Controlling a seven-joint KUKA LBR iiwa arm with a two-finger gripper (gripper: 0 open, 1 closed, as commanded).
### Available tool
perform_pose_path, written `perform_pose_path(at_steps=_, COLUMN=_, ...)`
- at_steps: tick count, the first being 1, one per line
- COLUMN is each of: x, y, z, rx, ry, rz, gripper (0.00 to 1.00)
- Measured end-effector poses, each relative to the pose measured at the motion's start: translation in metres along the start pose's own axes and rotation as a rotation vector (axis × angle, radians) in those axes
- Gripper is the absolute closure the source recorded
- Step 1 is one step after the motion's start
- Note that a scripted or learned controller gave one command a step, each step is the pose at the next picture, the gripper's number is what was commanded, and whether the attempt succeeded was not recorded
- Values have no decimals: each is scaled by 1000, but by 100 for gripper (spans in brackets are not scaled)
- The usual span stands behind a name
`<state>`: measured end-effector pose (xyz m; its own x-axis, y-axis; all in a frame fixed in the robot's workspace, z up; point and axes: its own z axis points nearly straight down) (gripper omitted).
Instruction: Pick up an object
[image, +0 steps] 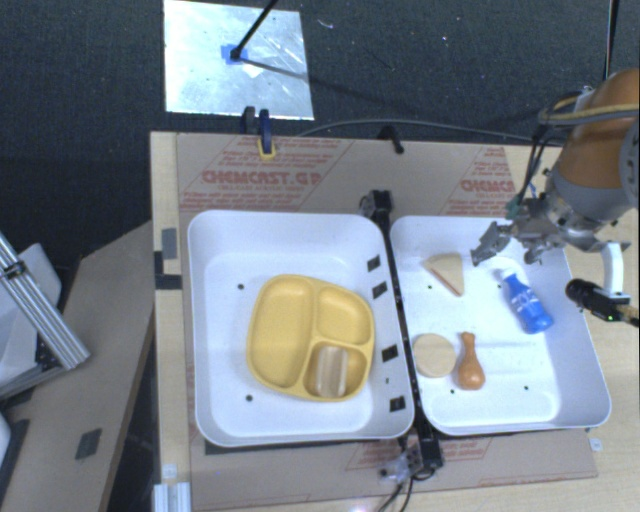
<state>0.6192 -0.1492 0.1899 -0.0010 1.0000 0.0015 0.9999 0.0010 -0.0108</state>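
The right bin (560, 400) holds several objects. A pale tan wedge (446, 272) lies near its back left, and a blue bottle (525, 303) lies on its side toward the right. A round beige disc (433, 354) and an orange-brown drumstick-shaped piece (468, 362) sit side by side near the front left. My gripper (510, 249) hovers over the back of this bin, just above and behind the blue bottle and to the right of the wedge. Its fingers are spread open with nothing between them.
The left bin (225, 300) carries a yellow divided plate (300, 320) with a tan block (328, 370) in its front compartment. A black divider (392, 300) runs between the bins. A shiny metal sheet (235, 60) lies behind the bench.
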Motion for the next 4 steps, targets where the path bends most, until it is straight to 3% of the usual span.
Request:
perform_pose_path(at_steps=1, x=0, y=3, z=-7, rx=-12, ry=-2, rz=-2, gripper=0)
perform_pose_path(at_steps=4, x=4, y=6, z=106, rx=-10, ry=-2, rz=-3, gripper=0)
